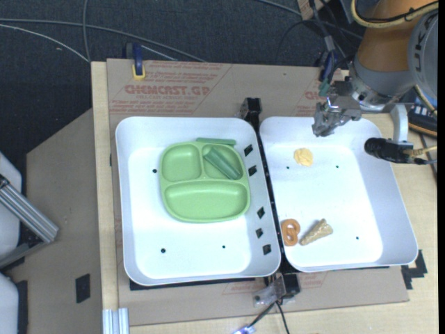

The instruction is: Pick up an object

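In the left bin [139, 249] you see a smooth green divided plate [204, 183] with a darker green piece [224, 161] in its upper right section. In the right bin [375, 214] lie an orange pretzel-shaped ring [290, 231], a tan cone [316, 232] and a pale yellow lump [303, 157]. The hand [327, 125] hovers above the lump; you cannot tell its grip.

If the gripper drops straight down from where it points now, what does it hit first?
Probably bare floor of the right bin near its back edge. The gripper hangs just beyond the small yellow piece, though depth is uncertain.
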Tool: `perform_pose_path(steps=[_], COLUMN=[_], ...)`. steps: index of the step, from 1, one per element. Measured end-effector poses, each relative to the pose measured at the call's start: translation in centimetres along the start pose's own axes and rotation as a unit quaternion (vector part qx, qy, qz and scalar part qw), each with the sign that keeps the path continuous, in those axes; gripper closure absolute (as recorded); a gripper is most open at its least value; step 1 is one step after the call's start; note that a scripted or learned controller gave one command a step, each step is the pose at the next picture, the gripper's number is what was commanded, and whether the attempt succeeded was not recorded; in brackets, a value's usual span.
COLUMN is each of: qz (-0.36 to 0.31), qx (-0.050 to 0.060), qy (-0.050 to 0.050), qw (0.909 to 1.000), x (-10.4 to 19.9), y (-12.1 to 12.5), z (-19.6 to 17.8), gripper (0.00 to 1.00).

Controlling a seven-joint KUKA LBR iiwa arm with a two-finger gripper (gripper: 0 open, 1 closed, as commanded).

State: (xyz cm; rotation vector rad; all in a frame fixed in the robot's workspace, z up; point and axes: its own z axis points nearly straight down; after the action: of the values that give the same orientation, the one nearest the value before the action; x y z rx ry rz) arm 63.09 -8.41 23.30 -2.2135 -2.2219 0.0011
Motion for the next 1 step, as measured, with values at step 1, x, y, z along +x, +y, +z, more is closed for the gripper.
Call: perform_pose_path(steps=[1], qz=[-0.001], qx=[0.0], qy=[0.0], qw=[1.0], x=[4.88], y=[-1.83], z=[0.59], gripper=[1.0])
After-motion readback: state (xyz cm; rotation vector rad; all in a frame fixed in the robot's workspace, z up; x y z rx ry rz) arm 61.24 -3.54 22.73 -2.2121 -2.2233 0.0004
